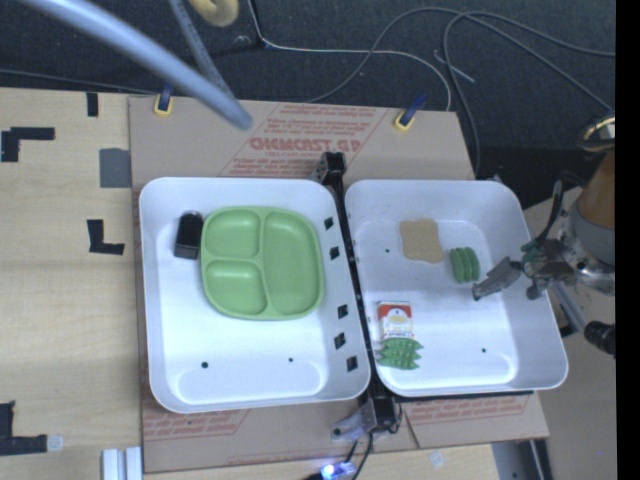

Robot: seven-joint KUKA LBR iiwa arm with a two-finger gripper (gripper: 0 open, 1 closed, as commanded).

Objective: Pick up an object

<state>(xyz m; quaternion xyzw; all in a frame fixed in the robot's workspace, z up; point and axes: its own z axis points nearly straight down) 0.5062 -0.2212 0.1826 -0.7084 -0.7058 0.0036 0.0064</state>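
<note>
Where right bin [520, 363] holds it, green pickle [463, 264] lies near-vertical.

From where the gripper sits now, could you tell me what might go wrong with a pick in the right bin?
1. The gripper sits low near the right bin's far wall, so it might catch the rim.
2. The green ridged piece lies close beside the tan piece; closing there could nudge one or grab both.
3. The small packet looks flat, so fingers may slide over it.

You saw the arm [598, 208] cut off at the right edge. The gripper [512, 276] was too blurred to read (fingers indistinct), and the small black object [188, 235] was too small to identify.
</note>
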